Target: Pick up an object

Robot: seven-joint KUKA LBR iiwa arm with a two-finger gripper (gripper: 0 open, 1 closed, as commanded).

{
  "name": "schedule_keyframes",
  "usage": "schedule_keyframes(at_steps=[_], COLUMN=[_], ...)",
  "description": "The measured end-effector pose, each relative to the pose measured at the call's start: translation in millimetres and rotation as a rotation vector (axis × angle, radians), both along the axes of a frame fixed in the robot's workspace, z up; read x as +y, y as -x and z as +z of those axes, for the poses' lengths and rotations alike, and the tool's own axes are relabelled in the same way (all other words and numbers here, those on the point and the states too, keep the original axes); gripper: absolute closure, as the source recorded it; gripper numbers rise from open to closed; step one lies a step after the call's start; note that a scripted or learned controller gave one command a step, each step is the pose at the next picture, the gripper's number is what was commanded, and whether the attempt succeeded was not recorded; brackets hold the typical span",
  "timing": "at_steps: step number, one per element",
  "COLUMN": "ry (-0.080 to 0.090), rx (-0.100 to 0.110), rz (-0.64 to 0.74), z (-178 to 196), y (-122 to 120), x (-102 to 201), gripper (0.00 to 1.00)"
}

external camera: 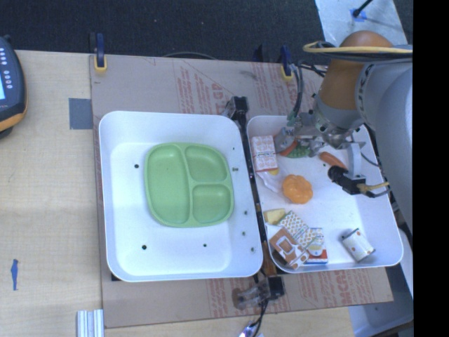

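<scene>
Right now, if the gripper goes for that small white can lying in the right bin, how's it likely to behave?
The small white can lies on its side near the right bin's lower corner, so a nudge would probably roll it. Its rounded wall looks smooth, so fingers might slip unless they close across it squarely. It looks rigid and probably light, judging by its small size.

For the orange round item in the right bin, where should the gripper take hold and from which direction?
Probably straight from above, closing across the middle of the orange round item. It lies low and roundish on the right bin's floor with open space around it, apart from the pink carton.
</scene>
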State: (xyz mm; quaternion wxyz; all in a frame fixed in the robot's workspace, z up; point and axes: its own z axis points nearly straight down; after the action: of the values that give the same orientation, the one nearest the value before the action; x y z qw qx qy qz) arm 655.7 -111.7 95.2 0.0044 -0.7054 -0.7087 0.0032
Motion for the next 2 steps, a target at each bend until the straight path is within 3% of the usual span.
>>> schedule_keyframes(at_steps=[1, 2], ry=[0.015, 0.013], rx=[-0.005, -0.006], rz=[-0.004, -0.006], z=[1.4, 1.1], y=[-0.1, -0.2], x=[8.4, 7.5], gripper=[0.00, 0.00])
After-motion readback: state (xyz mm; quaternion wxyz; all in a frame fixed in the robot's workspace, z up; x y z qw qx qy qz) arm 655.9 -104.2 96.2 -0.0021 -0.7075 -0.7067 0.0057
